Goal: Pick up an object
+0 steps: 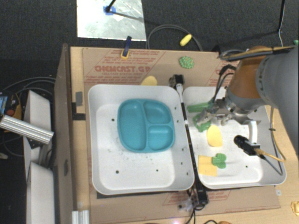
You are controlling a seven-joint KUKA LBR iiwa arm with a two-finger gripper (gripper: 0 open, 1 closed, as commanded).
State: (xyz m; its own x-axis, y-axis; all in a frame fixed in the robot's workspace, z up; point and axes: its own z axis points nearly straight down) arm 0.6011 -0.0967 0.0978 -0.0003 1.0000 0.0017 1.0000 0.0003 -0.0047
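One gripper (211,116) is low in the far left part of the right bin (266,175). It sits against a green strip (196,108) and a green lump (202,125). Whether it is open or closed I cannot tell, and nothing can be seen held in it. I judge this to be the grasp attempt, most likely on one of those two green things. The next move would be a firm closure followed by a straight lift clear of the bin wall.

Just near of the gripper lies a pale yellow oval (214,136). Nearer still, a yellow square (207,166) touches a small green piece (218,160). The left bin (105,171) holds a teal divided plate (145,125) with bare compartments. Both bins rest on the desk (117,69).
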